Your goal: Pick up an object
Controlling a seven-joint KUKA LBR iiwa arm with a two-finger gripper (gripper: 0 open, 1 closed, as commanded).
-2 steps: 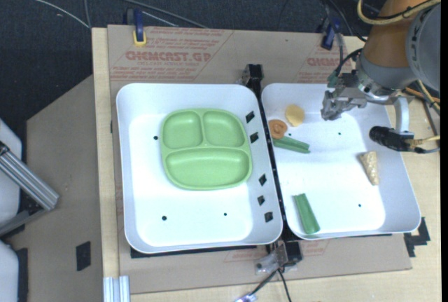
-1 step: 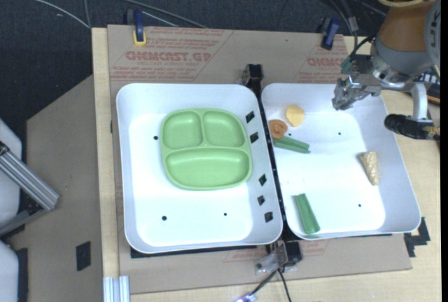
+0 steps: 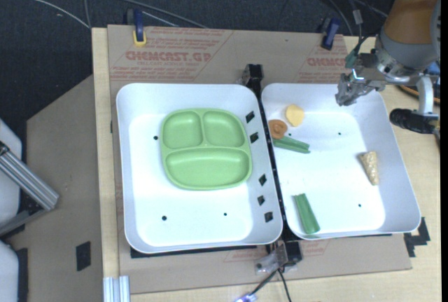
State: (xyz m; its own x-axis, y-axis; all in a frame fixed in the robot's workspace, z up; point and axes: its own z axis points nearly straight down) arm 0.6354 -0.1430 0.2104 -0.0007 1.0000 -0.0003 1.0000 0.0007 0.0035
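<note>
The right bin [image 3: 392,174] has lots of bare white floor in its middle. 5 small things sit around that open spot: a yellow piece [image 3: 295,114], an orange piece [image 3: 278,128] and a thin green stick [image 3: 291,145] at the upper left, a tan wedge [image 3: 370,167] on the right, a green block [image 3: 306,213] at the bottom. The left bin [image 3: 133,174] is mostly taken up by a green plate [image 3: 205,148] (3 sections).

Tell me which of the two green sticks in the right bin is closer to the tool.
The thinner green stick below the orange slice, near the bin's left wall. It lies closer to the tool than the thicker green stick at the front edge.
</note>
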